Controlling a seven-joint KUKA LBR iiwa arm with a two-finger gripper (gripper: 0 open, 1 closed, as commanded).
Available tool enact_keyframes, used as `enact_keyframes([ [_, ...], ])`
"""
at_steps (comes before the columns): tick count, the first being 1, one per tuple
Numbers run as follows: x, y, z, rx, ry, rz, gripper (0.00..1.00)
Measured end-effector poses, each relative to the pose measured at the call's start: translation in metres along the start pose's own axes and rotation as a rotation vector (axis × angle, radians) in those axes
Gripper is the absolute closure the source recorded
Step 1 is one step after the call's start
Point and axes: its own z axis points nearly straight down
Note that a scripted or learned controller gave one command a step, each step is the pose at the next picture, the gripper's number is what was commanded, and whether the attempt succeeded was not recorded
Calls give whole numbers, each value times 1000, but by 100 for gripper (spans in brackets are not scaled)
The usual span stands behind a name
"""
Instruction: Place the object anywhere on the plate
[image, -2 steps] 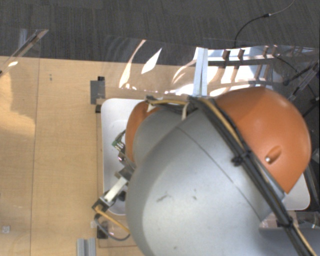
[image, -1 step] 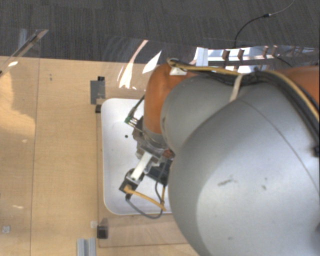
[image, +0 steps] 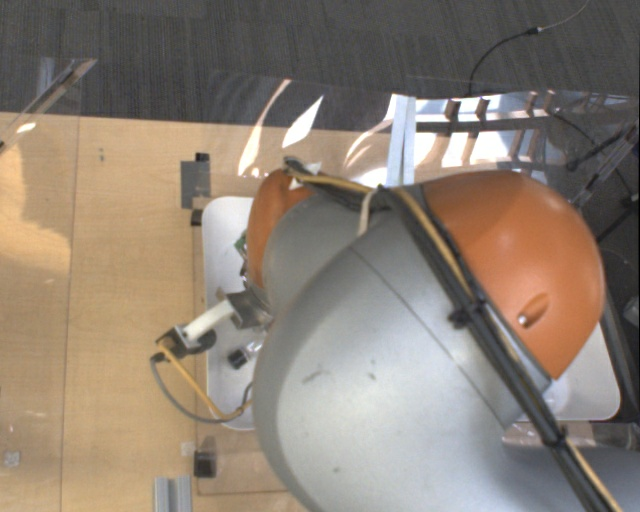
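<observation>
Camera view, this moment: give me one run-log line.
arm: covers most of both bins | left bin: left rim showing | plate: hidden | object: hidden | claw: state cannot be told | placement: unconfirmed

My arm (image: 400, 380) came in from the right and sat very near the camera, its grey shell bulking across the lower middle of the view. An orange band (image: 530, 260) curved over its upper right side, and a second orange part (image: 268, 215) showed at its left end. Cables (image: 480, 320) ran slantwise along the grey shell. I could not make out the tool.
</observation>
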Motion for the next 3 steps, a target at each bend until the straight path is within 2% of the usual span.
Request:
enact_keyframes([
  [1, -14, -7, -83, 2, -12, -162, 100],
  [2, -35, -19, 0, 3, -4, 142, 100],
  [3, -24, -14, -90, 2, -13, -146, 100],
])
